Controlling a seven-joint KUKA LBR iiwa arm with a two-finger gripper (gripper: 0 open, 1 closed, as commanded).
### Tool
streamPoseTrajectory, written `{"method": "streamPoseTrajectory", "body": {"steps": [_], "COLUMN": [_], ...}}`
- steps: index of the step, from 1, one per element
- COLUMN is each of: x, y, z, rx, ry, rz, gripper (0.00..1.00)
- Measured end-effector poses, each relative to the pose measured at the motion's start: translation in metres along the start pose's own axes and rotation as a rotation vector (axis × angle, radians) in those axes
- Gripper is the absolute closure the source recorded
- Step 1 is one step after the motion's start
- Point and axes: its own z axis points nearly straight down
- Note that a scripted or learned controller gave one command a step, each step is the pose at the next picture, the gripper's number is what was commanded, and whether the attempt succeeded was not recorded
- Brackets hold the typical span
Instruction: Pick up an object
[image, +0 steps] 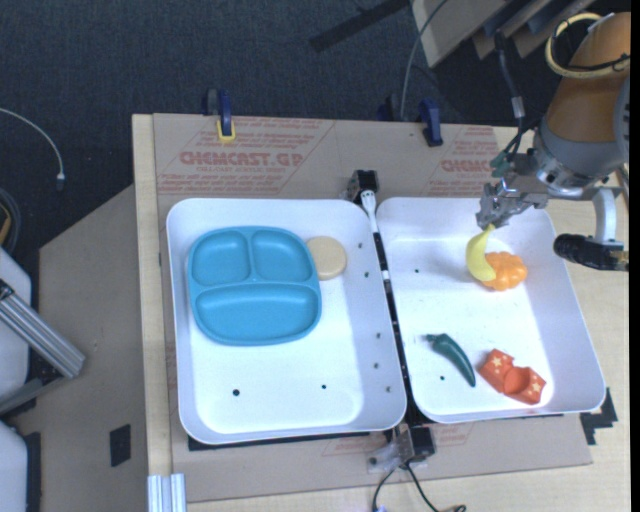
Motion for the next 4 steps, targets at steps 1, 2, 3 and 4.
{"method": "streamPoseTrajectory", "body": {"steps": [1,2,3,4], "x": [0.062,0.114,0.168,0.228], "y": [-0.004,-0.018,-0.032,-0.047], "z": [-0.003,0.004,0.008,0.005], "rx": [-0.001,0.001,0.001,0.001], "ry": [0.001,0.001,0.0,0.002], "rz": [-0.002,-0.001,-0.002,-0.002], "gripper": [1.0,1.0,1.0,1.0]}}
